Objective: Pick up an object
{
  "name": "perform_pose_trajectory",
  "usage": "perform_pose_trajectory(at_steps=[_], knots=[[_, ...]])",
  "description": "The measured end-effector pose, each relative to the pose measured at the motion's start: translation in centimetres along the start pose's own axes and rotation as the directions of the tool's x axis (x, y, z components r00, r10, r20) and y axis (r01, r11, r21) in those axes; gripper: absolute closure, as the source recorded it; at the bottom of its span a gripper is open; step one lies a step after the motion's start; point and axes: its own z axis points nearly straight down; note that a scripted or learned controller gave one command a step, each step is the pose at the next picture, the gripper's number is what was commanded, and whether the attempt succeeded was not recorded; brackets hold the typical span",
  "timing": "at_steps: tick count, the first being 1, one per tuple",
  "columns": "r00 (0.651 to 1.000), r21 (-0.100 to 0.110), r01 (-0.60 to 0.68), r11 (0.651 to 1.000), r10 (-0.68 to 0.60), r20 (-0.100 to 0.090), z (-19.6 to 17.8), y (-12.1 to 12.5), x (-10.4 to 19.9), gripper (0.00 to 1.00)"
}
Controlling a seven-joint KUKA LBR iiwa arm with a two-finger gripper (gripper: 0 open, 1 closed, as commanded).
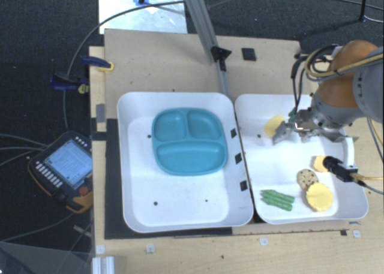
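The claw (284, 135) hangs low in the right bin (264, 168), toward its far end. Its tip is just beside a yellow piece (273, 125), which lies on the side away from the arm. From this slanted view I cannot tell whether the claw is open or closed, nor whether it touches the piece. Nothing can be seen gripped in it.

That yellow piece looks like the likeliest target, being by far the nearest thing. To take it well, the claw should first be centred over the piece rather than beside it. A descent from where it stands now would probably nudge the piece toward the bin wall instead of straddling it. The piece looks small and rounded, so a low, square grip across its middle should hold better than a pinch on one edge. The bin wall rises just beyond the piece, which leaves little room on that side.

The other things lie well apart from the claw, toward the bin's near end: a cookie (306, 177), a yellow disc (320, 198) touching or just beside it, and beans (277, 199). None should get in the way. A blue plate (189, 142) sits in the left bin (139, 198), far off across the desk (180, 63).
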Motion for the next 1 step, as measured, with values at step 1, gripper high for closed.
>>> perform_pose_trajectory(at_steps=[1], knots=[[1.000,-0.004,0.000,1.000,0.000,0.000,-1.25,0.10,0.00,1.00]])
